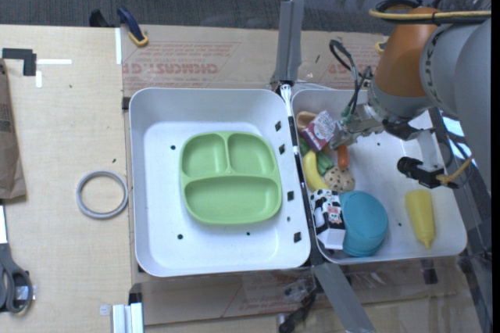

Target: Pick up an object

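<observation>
Grey arm (461, 66) with its orange band fills the upper right, wrist angled down into the right bin (449, 241). Gripper (344, 134) sits low at that bin's left end, tip among a cluster: maroon snack packet (318, 130) touching or just beside it, banana (313, 170) and a small orange piece (342, 156) just below. Whether it is spread or closed, and whether anything is caught in it, cannot be told; wrist and cables hide it.

Further down the bin: black-and-white toy (328, 210), blue bowl (364, 223), yellow object (421, 217) well apart on the right. Left bin (148, 191) bears a green divided plate (230, 177).

Judged step: descent or grasp attempt on the packet. Next move calls for a firm close, then a straight lift clear of the crowded neighbours.
</observation>
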Controlling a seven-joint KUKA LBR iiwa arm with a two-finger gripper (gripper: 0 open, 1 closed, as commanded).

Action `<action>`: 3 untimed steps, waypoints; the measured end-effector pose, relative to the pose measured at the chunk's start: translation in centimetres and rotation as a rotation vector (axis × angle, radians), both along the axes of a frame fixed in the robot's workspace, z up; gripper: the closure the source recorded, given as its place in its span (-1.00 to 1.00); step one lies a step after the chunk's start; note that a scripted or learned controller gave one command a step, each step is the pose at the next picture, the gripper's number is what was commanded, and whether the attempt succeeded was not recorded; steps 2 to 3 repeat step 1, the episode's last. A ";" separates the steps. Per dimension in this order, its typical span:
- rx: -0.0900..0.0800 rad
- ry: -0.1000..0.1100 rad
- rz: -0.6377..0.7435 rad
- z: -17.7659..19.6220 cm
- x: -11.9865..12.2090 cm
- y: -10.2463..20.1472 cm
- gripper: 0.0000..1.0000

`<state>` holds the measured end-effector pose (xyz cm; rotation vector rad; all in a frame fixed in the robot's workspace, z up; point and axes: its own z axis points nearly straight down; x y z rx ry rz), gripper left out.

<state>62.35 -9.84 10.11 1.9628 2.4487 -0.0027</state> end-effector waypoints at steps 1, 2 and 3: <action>0.001 0.002 -0.187 9.0 3.1 5.8 1.00; 0.001 0.002 -0.187 9.0 3.1 5.8 1.00; 0.001 0.002 -0.187 9.0 3.1 5.8 1.00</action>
